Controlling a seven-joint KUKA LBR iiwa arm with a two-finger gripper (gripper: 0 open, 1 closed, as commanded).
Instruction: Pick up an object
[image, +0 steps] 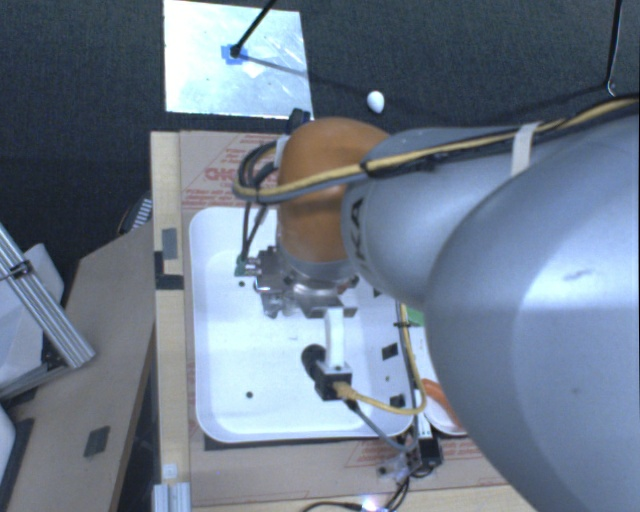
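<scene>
Seemingly poised, the grey arm's two-finger gripper (305, 292) hung over the middle of the shallow white plastic bin (225, 330); whether it was open or closed could not be told. A small orange-red object (440, 395) peeked out at its four o'clock, mostly hidden by the arm. It looked light, perhaps soft; gripping across its narrowest part seemed safest.

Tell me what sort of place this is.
Probably a robotics lab bench: a grey arm with an orange band reaches over a shallow white bin, with aluminium framing at the left edge.
</scene>
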